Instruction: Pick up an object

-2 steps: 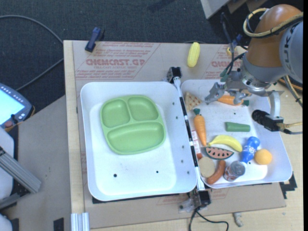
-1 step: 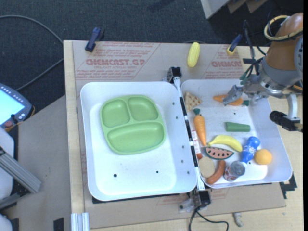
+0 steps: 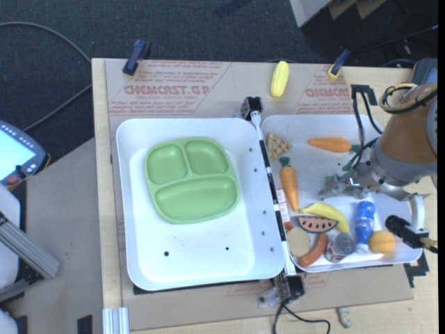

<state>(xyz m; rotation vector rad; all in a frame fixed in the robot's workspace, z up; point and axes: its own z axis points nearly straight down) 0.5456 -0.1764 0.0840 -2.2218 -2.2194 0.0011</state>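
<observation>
The right bin (image 3: pixel 389 125) holds several toy foods: a waffle (image 3: pixel 278 145), an orange carrot (image 3: pixel 330 144) at the back, a second carrot (image 3: pixel 289 187) by the left wall, a banana (image 3: pixel 328 213), a watermelon slice (image 3: pixel 313 223), a sausage (image 3: pixel 313 250), a can (image 3: pixel 343 245), a blue bottle (image 3: pixel 364 220) and an orange (image 3: pixel 382 242). My gripper (image 3: pixel 341 184) hangs low over the middle of this bin, between the back carrot and the banana. Nothing is visibly held in it.
The left bin (image 3: pixel 132 207) carries a green divided plate (image 3: pixel 193 179). A yellow corn cob (image 3: pixel 279 78) lies on the board behind the bins. Blue clamps (image 3: pixel 135 56) hold the board's back edge. The arm's grey body and cables (image 3: pixel 407 145) overhang the right bin's right side.
</observation>
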